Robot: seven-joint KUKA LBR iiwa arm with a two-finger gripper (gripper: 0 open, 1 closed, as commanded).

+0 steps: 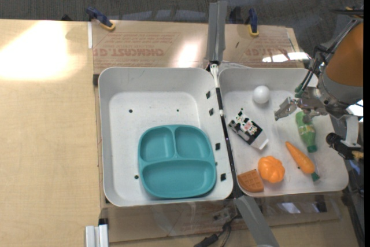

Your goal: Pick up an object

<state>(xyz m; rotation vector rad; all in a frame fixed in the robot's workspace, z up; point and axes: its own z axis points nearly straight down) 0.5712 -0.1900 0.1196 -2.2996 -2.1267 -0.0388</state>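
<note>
We count two white bins: the left bin [115,124] has one teal divided plate [176,160], the right bin [277,81] has six things: one white ball [261,93], one black-and-white toy [247,128], one orange pumpkin [271,169], one waffle piece [251,180], one carrot [301,158], one green bottle [306,133]. The gripper [298,106] hovers with its fingers spread above the bottle's top, gripping nothing.
</note>
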